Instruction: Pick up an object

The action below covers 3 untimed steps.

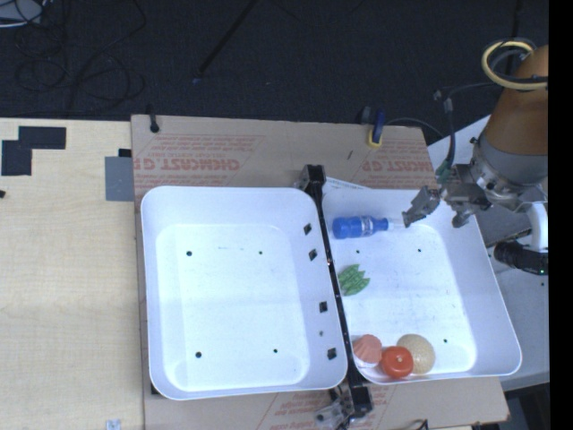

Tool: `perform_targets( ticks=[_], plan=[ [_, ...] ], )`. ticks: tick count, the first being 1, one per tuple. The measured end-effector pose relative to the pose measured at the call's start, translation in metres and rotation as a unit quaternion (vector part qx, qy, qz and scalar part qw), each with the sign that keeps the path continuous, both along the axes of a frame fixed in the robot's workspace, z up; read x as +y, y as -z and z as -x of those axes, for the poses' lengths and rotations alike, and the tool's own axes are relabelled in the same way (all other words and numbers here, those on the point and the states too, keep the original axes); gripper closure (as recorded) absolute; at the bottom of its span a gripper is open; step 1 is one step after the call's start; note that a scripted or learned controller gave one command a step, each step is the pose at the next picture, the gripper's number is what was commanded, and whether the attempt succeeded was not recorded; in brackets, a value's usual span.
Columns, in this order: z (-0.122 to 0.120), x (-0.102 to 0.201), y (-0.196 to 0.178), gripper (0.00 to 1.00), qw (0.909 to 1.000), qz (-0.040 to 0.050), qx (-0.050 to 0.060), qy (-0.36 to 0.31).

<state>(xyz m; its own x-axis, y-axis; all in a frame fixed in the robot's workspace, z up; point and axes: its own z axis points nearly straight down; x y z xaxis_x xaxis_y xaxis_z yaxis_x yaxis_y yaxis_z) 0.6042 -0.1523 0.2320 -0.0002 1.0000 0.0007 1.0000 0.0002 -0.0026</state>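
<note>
Judging the blue bottle (360,227) light, rigid and slick, I would grip its mid-body; my claw (440,206) hovers spread wide, holding nothing, just right.

The arm (517,106) is cut off by the right edge of the view, so its upper part is not seen. Part of the beige ball (417,352) is covered by the red ball (397,361). The small green object (354,279) is too small to be identified.
</note>
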Motion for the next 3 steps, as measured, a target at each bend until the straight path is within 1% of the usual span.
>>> perform_targets(
  ticks=[1,2,3],
  plan=[
    [0.035,-0.035,-0.008,0.00,1.0000,0.0007,0.001,0.002],
    [0.102,-0.063,-0.065,0.00,1.0000,0.0008,-0.001,0.002],
    [0.103,-0.059,0.068,0.00,1.0000,-0.0023,0.005,0.000]
  ],
)
